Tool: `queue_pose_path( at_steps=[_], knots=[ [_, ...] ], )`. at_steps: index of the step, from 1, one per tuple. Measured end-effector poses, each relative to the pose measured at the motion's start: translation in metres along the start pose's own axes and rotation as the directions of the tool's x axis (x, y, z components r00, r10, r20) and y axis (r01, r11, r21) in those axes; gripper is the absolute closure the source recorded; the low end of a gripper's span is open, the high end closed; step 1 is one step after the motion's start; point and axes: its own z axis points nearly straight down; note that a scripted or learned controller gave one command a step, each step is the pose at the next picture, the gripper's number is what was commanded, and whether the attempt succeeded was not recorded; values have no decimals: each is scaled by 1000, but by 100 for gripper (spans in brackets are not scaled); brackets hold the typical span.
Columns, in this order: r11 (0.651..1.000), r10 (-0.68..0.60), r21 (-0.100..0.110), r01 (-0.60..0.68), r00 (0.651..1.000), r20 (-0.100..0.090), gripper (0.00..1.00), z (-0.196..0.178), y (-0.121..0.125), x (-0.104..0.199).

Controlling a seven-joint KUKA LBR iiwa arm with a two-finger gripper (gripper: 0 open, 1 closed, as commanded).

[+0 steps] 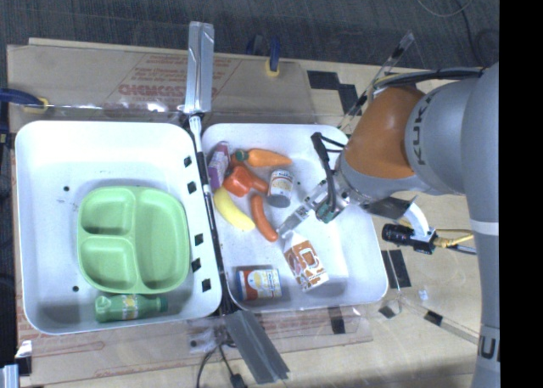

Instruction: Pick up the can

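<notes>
White plastic bins (34, 208) sit side by side on the worktop, and we look down on them at a slant. Nearest us, at six o'clock in the right bin (361, 280), a can (257, 283) lies on its side against the front wall, with a small printed carton (306, 264) just beside it at three o'clock. A green bottle (127, 306) lies along the front of the left bin, below a green divided tray (134, 238).

Further in, the claw (307, 210) hangs over the middle of the right bin. We see nothing between its fingers; we judge them parted and empty, though they are small and partly blurred.

Beyond, toward twelve o'clock, a second can (281, 187) stands upright, crowded by an orange carrot (263, 217), a yellow banana (232, 210), a red pepper (243, 181), another carrot (268, 157) and a purple item (218, 164).

Risks, as we judge them: the upright can is hemmed in, so a descending finger may land on the carrot and tip or shove the can. The lying can is round and hard against the wall, leaving little room for one finger; it may roll away. The carton could be caught instead.
</notes>
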Motion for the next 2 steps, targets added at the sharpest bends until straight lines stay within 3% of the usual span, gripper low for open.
queue_pose_path(
  at_steps=[1, 2],
  knots=[
    [959, 283, -4, -283, 959, 0, 0, 3, -73, 29],
    [999, -45, 0, 45, 999, -2, 0, 1, -29, 86]
  ],
)
